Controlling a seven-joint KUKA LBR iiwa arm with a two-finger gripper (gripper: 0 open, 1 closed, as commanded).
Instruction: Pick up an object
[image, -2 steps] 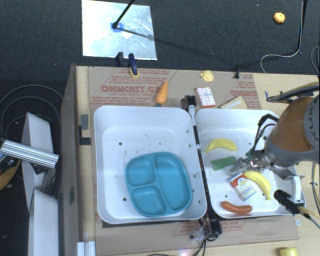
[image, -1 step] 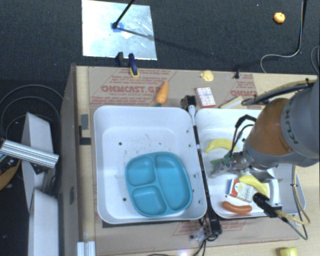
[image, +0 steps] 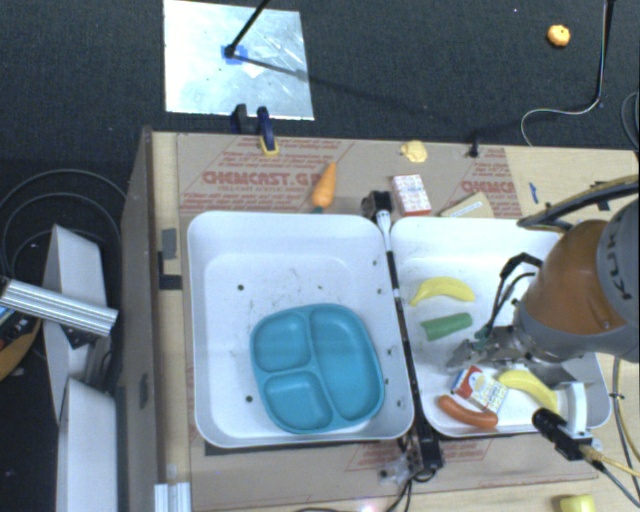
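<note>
Gripper (image: 478, 350) is seen low in the right bin (image: 470, 232), just above the red-and-white packet (image: 478, 388); whether it is apart, together or clamped on anything cannot be told, since the wrist hides that end. No object is seen lifted. Candidates, all placed relative to the packet: yellow banana (image: 533, 387) just to its right and touching or nearly so, red sausage (image: 466, 412) directly below it against the bin's near wall, green cylinder (image: 445, 325) above and slightly left, second banana (image: 443, 290) further above. Left of it, across the bin divider, the blue sectioned plate (image: 316, 368) is lying in the left bin (image: 235, 240). Risks as judged: packet, banana and sausage are crowded, so a descent could land between two items and push both aside; the flat packet may be slid rather than gripped; the sausage sits close to the wall, so a collision there is possible.
</note>
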